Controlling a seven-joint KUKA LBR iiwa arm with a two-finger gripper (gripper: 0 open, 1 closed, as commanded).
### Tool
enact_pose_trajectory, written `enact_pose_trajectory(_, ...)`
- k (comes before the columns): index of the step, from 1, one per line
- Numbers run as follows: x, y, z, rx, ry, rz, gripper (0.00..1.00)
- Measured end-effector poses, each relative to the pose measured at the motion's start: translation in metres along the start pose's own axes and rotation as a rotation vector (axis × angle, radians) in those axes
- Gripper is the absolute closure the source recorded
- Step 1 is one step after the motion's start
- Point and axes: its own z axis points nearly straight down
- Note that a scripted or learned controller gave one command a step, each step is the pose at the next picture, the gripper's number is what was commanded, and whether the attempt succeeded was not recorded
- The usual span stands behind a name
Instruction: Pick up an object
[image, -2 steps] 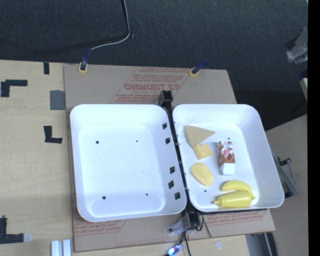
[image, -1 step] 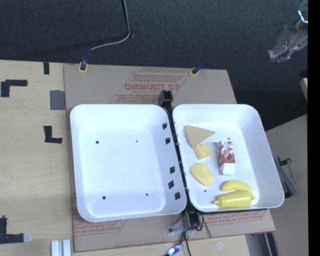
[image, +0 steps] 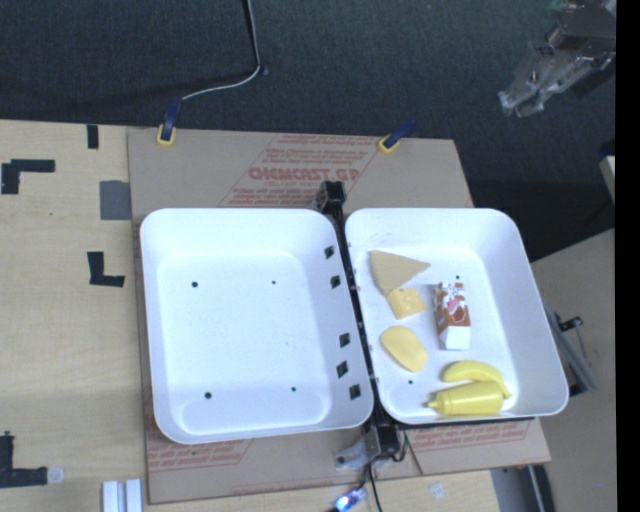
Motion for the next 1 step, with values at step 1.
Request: enact_pose_trajectory(1, 0.0584, 0.0099, 0.0003, 0.000, 0.000, 0.000, 1.00)
